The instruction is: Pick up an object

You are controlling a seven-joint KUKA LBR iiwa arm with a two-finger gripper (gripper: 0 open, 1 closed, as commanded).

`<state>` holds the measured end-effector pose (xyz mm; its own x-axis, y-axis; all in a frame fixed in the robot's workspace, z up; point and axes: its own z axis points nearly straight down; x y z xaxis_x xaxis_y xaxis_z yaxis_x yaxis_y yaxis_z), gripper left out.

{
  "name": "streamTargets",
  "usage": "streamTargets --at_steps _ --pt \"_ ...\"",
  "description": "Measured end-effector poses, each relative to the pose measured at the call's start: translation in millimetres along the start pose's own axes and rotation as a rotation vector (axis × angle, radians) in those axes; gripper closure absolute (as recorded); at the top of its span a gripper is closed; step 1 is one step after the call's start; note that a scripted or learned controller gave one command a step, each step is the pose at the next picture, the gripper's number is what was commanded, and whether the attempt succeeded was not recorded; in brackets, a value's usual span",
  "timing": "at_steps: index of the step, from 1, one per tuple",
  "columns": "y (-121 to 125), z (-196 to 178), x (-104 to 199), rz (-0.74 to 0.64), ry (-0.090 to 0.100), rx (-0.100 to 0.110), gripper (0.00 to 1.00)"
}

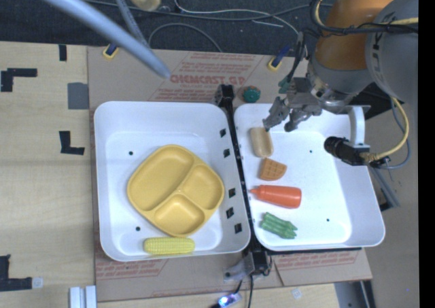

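My gripper [285,122] hangs over the back left part of the right bin [340,191], its two fingers apart and nothing between them. Just left of and below it lies a tan bread roll [261,142]. Nearer the front along the bin's left side lie an orange waffle piece [272,169], an orange carrot [277,196] and a green bean pod [279,226]. In the left bin [115,130] a yellow divided plate [176,189] rests, with a yellow corn cob [168,246] at the front edge.
A small teal object [252,94] sits on the cardboard behind the bins. A black clip joint [225,96] marks the bins' shared wall at the back. A black cylinder [343,150] on the arm juts over the right bin's right side. Cables run behind.
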<state>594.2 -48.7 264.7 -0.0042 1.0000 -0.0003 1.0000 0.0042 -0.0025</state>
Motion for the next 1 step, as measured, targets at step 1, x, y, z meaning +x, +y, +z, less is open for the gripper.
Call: streamTargets --at_steps 1 --pt "6.3 19.7 50.1 -0.001 0.0 0.001 1.0"
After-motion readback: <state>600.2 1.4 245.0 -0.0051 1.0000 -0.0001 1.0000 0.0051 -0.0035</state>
